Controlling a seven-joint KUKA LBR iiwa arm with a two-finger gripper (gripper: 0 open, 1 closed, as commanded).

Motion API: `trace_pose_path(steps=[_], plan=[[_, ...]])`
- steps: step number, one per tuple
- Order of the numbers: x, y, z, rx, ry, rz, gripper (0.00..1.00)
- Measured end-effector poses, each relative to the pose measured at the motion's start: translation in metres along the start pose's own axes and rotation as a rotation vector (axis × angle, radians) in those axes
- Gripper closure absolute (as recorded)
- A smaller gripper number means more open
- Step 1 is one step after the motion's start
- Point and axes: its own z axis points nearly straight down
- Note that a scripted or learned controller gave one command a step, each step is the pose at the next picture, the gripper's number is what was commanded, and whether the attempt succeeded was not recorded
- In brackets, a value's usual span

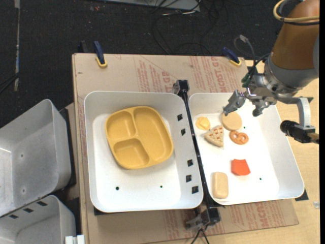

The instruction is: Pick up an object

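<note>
In the right bin (284,172) lie several toy foods: a small yellow piece (203,122), a pizza slice (215,136), a round tan cookie (232,121), an orange pretzel (239,137), a red block (240,167) and a pale bread-like bar (220,184). My gripper (246,104) hangs over the bin's far part, just above and behind the cookie, its two fingers spread open with nothing between them. One fingertip (231,105) stands close to the cookie's far edge.
The left bin (96,187) holds a yellow divided tray (138,136). A black divider with clips (192,146) runs between the bins. A white tub (30,151) stands off the bench at left. The arm's grey and orange body (294,44) overhangs the right bin's far corner.
</note>
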Motion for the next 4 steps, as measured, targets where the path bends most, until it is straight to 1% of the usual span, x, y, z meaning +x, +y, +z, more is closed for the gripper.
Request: trace_pose_path(steps=[1,2,3,4], plan=[[0.0,0.002,-0.006,-0.011,-0.001,-0.002,0.0],[-0.002,-0.006,0.055,-0.005,-0.001,0.001,0.0],[-0.002,0.0,0.101,-0.006,-0.001,0.001,0.0],[0.003,0.006,0.162,-0.006,0.0,0.0,0.0]])
